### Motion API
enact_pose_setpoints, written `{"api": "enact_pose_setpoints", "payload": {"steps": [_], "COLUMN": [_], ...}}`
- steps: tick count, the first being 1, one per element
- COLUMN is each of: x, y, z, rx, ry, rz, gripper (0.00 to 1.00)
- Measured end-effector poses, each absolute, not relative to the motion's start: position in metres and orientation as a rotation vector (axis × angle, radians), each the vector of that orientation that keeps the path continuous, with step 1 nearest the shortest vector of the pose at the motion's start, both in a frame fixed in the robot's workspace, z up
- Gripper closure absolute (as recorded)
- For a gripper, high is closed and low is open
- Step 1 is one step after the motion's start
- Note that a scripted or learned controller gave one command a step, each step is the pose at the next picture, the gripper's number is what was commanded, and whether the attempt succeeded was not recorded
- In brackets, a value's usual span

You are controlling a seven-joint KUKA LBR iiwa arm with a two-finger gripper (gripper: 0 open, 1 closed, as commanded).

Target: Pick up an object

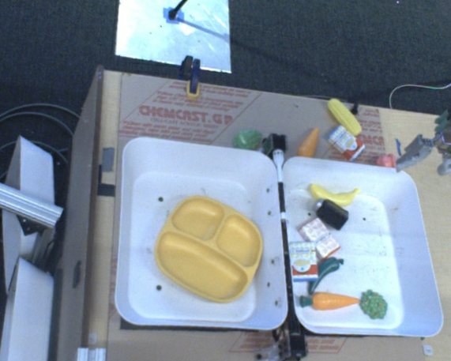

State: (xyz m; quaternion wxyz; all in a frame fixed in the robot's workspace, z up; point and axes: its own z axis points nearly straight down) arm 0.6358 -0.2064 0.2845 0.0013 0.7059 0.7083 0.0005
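Note:
The right bin (411,233) holds a yellow banana (334,194), a black cylinder (332,215), several small cartons (316,232), a carrot (333,302) and a green broccoli (372,304). My gripper (431,158) hangs over the bench just past the bin's far right corner, above the objects' level. Its two fingers stand apart with nothing between them. It is well to the right of and beyond the banana.
The left bin (139,207) holds a yellow divided plate (209,247). Behind the bins, loose on the cardboard, lie a yellow toy (344,116), a carton (346,141), an orange piece (308,142), a green piece (248,140) and a red piece (384,160).

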Motion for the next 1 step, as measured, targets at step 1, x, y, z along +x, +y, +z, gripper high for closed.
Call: {"api": "enact_pose_setpoints", "payload": {"steps": [1], "x": [0.6394], "y": [-0.2052], "z": [0.0774], "rx": [2.222], "ry": [2.228], "rz": [-0.004], "gripper": [0.00]}}
